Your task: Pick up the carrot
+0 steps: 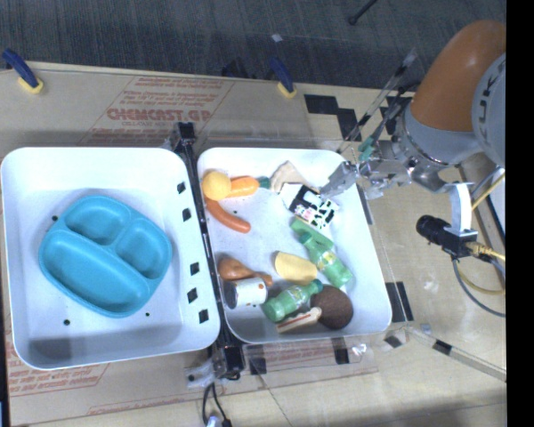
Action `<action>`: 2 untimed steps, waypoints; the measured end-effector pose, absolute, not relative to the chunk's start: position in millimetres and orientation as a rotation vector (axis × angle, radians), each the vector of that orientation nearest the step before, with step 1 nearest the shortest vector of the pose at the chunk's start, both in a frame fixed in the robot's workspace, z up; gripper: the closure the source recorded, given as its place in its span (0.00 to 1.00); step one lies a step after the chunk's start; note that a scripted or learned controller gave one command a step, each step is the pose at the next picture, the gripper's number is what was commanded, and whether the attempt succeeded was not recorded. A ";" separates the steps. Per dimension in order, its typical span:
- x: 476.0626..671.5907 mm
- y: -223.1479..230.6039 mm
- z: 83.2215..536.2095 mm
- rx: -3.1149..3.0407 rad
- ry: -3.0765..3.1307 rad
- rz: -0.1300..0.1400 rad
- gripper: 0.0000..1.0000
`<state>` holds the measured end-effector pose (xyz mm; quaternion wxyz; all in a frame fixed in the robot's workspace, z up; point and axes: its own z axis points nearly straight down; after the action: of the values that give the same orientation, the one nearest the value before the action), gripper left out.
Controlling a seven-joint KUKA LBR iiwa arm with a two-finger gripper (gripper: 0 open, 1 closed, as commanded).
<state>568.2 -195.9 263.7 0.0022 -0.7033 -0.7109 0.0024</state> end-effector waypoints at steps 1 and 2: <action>621.3 -182.6 132.5 -2.362 -2.079 0.001 0.00; 665.6 -145.8 112.2 -2.253 -2.238 -0.005 0.00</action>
<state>665.6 -145.8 112.2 -0.0169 -0.7093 -0.7047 -0.0015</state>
